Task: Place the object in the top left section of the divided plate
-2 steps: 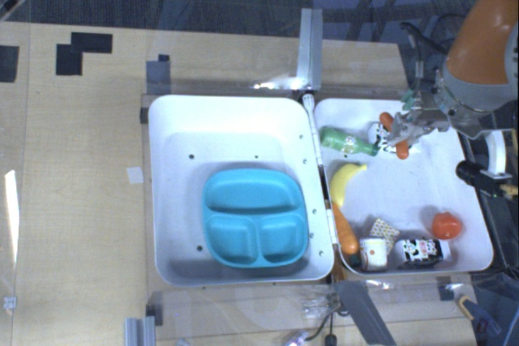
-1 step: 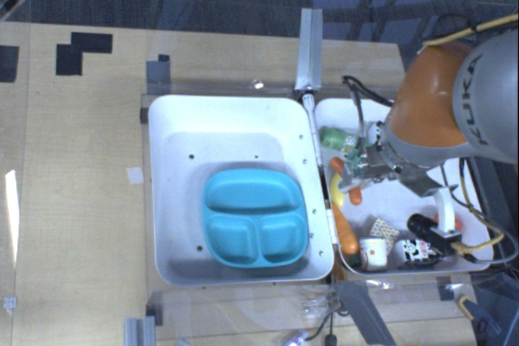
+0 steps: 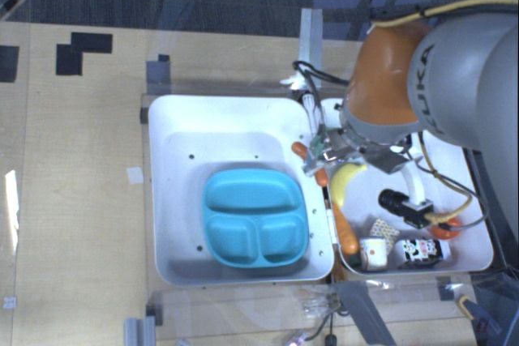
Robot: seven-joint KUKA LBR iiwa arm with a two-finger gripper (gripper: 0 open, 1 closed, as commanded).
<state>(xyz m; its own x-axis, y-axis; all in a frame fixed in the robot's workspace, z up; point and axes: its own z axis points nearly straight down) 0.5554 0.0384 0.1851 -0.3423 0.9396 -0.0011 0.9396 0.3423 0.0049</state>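
A light blue divided plate (image 3: 255,216) lies in the left white bin (image 3: 174,174), with one long section at the back and two smaller ones at the front. All of its sections are bare. My gripper (image 3: 319,158) hangs low over the wall between the two bins, just right of the plate's back right corner, and the grey and orange wrist hides much of it. A small orange-red piece (image 3: 300,148) shows at the gripper's left side. I cannot tell whether it is held. A yellow banana (image 3: 345,178) lies right beside the gripper.
The right bin (image 3: 478,251) holds an orange carrot (image 3: 346,229) along its left wall, a small white cup (image 3: 373,254), a patterned packet (image 3: 386,228) and a black-and-white item (image 3: 420,251). The arm covers the bin's back half.
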